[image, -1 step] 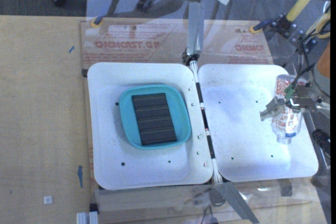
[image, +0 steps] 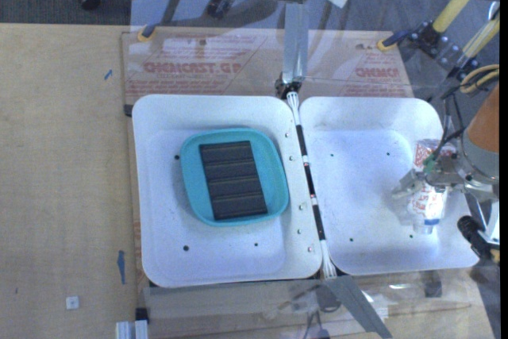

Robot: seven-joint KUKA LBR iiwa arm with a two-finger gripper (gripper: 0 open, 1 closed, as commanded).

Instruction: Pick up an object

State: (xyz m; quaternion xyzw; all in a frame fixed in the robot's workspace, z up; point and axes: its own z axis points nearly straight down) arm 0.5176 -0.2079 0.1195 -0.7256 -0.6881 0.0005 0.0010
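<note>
On the wooden bench (image: 63, 171) two shallow white bins sit side by side, touching along a central seam. Within the left bin (image: 159, 250) lies a teal tray (image: 190, 179) with rounded corners, roughly in the middle of the bin, and a dark ribbed rectangular block (image: 232, 180) rests flat inside that tray, its long side running away from the camera. Over the right bin (image: 357, 163) the arm (image: 486, 131) reaches in from the right edge, its orange band visible above the wrist. Its gripper (image: 429, 185) hangs low above the bin's right-hand part, near the far-right wall. Right at the gripper sits a small crumpled object (image: 429, 202), whitish and clear-looking with red and blue marks, lying on or just above the bin floor; whether it touches the floor is unclear. Gripper parts and object overlap so closely that it cannot be told whether the gripper is open, closed, or clasping the object.
</note>
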